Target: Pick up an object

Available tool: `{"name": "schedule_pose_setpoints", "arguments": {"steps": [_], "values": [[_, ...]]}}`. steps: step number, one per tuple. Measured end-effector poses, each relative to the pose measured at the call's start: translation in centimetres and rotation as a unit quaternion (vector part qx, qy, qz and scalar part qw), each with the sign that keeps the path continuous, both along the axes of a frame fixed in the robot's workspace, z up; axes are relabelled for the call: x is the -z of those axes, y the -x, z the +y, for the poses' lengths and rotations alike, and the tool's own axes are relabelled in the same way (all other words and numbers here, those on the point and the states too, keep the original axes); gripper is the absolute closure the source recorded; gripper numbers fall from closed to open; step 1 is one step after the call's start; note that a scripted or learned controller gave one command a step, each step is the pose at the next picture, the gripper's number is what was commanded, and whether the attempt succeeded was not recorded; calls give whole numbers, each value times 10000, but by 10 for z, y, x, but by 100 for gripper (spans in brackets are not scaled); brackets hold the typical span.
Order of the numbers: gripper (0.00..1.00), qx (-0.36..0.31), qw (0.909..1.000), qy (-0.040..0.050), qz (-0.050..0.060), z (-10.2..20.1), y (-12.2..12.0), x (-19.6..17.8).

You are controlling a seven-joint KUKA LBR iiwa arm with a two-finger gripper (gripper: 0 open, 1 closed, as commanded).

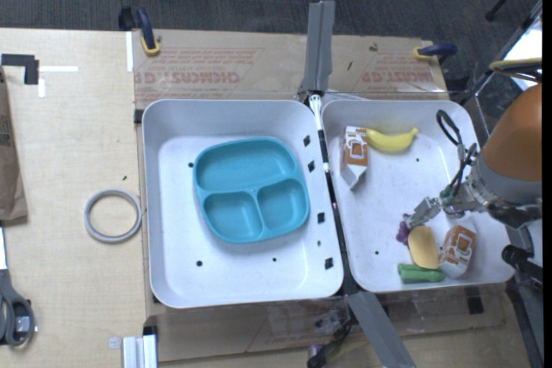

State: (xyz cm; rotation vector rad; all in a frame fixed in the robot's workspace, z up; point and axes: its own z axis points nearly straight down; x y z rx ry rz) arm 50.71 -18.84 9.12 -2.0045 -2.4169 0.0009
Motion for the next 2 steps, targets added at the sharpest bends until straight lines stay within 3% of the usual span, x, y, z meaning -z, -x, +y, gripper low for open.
{"name": "schedule_pose_setpoints", "arguments": {"steps": [1,2], "values": [[0,-1323,9912,6,-15,-34,21,-56],[0,-1158,9933,4,-8,-19,-70,-71]]}}
